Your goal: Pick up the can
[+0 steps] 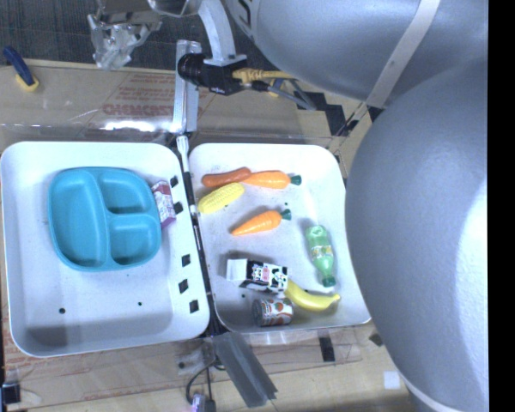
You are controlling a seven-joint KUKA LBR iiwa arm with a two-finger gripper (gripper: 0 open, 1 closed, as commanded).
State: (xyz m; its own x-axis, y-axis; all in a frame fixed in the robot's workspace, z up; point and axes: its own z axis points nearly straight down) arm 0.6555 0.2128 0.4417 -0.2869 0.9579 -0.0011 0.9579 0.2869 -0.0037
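The gripper [120,37] is hovering beyond the bins, finger state impossible to tell; it likely needs to travel to the can [273,312] beside the banana [311,299].

You look down at a slant from above the bench [86,93]; both white bins [34,316] lie well below the gripper [118,33].

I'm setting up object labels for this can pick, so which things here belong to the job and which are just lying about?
Belongs to the job:
can, right bin's near edge
gripper, up beyond the bins

Just lying about:
banana
green bottle
milk carton
two carrots
corn cob
sausage
blue tray
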